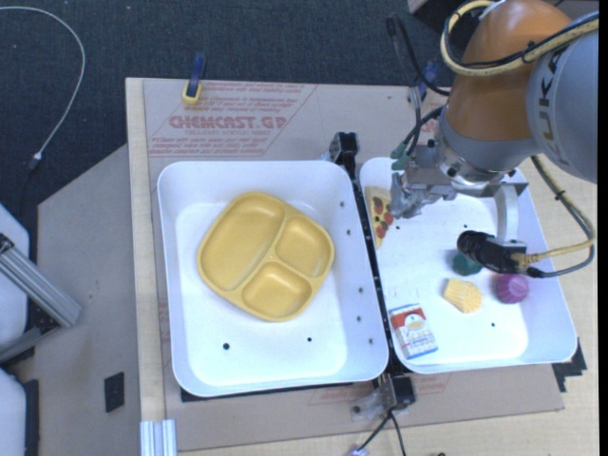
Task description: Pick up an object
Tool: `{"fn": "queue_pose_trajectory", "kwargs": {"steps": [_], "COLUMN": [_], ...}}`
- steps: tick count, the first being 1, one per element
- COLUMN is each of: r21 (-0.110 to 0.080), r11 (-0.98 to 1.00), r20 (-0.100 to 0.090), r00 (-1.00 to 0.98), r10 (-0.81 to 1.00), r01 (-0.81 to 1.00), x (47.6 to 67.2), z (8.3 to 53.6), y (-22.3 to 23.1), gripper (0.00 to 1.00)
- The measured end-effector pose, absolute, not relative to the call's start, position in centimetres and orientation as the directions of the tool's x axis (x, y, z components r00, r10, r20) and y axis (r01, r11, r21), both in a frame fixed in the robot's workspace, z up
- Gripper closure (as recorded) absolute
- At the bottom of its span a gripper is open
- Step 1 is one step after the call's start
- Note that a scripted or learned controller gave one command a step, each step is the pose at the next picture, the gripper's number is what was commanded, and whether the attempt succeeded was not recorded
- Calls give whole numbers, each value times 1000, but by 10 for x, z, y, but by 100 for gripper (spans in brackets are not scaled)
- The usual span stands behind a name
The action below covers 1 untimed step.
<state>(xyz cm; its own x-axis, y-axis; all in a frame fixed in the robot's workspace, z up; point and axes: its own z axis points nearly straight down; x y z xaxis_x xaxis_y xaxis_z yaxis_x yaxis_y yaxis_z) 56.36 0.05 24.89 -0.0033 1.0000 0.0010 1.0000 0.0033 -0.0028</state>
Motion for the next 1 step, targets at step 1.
{"fn": "queue_pose_trajectory", "kwargs": {"steps": [1], "r21": [-4], "r11": [5], "r20": [1], "r00": [-5], "r10": [1000], "r01": [1000], "x": [574], "z": [229], "y": [54], "gripper": [100]}}
